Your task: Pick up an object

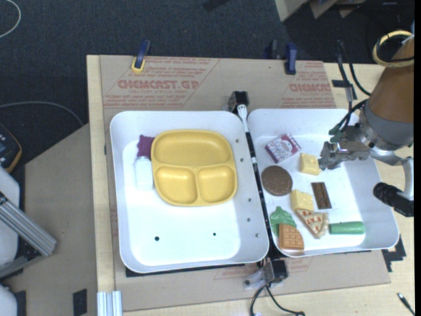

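Note:
The right bin (pixel 358 188) holds several toy foods: a pink packet (pixel 282 147), a yellow cheese wedge (pixel 308 163), a round brown cookie (pixel 276 180), a chocolate bar (pixel 320 195), a pale yellow block (pixel 301 199), a pizza slice (pixel 314 222), a waffle (pixel 291 237), a green leafy piece (pixel 279 216) and a green cucumber (pixel 346 228). My gripper (pixel 329 158) hangs over the bin's upper right part, just right of the cheese wedge. I see nothing held in it.
The left bin (pixel 184 239) holds a yellow divided plate (pixel 194 166) with a white and purple bottle (pixel 143 160) at its left side. A black divider runs between the bins. Cables and the arm's body stand at the right edge.

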Available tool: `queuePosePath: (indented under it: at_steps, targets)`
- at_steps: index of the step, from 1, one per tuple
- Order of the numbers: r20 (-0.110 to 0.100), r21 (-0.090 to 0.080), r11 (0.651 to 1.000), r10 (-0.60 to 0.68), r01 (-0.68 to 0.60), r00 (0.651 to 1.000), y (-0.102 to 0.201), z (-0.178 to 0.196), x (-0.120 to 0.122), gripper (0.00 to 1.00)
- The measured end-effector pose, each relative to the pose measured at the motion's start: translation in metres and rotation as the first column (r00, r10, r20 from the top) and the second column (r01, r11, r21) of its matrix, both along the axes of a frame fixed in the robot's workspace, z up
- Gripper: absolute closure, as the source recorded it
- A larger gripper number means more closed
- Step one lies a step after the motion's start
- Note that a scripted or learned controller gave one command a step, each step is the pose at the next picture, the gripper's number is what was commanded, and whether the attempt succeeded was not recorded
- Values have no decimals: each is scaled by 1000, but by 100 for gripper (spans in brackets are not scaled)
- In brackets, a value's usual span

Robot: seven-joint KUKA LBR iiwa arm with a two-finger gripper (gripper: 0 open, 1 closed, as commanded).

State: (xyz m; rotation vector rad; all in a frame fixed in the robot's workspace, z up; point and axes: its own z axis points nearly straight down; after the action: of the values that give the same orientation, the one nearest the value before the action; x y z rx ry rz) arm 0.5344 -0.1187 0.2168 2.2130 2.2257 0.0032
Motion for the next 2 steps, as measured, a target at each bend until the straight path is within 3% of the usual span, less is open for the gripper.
queuePosePath:
  at_steps: [1,2]
  targets:
    - [1,2,1000,2,-2,1000,54,4,25,100]
    - [2,0,1000,-2,2,1000,75,18,56,100]
